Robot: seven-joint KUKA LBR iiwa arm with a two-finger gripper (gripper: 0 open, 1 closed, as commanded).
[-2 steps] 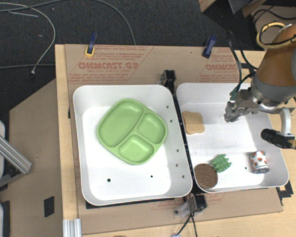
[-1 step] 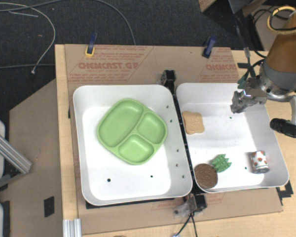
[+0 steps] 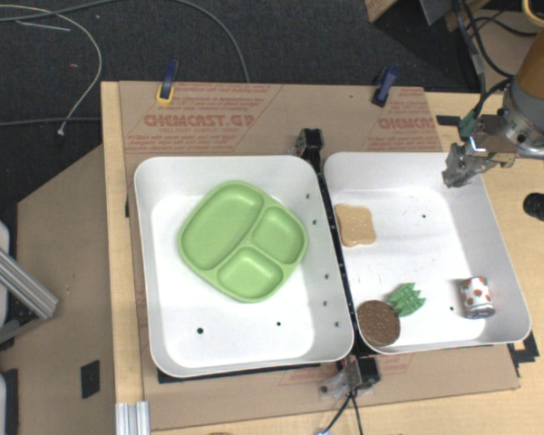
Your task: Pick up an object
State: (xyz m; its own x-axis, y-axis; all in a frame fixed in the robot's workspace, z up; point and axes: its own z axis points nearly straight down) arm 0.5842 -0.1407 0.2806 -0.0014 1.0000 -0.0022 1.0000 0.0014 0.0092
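Note:
The right bin (image 3: 435,172) holds a tan slice of toast (image 3: 354,225) at its left side, a brown round patty (image 3: 378,323) at the front left, a green leafy piece (image 3: 404,299) beside the patty, and a small red-and-white can (image 3: 476,297) at the front right. My gripper (image 3: 459,167) hangs over the bin's far right corner, well away from all of them. Nothing shows between its fingers.
The left bin (image 3: 163,333) carries a green divided plate (image 3: 243,240) in its middle. Both bins rest on a cardboard sheet (image 3: 218,116) held by blue clamps (image 3: 169,78). A black clip (image 3: 309,141) sits between the bins at the back.

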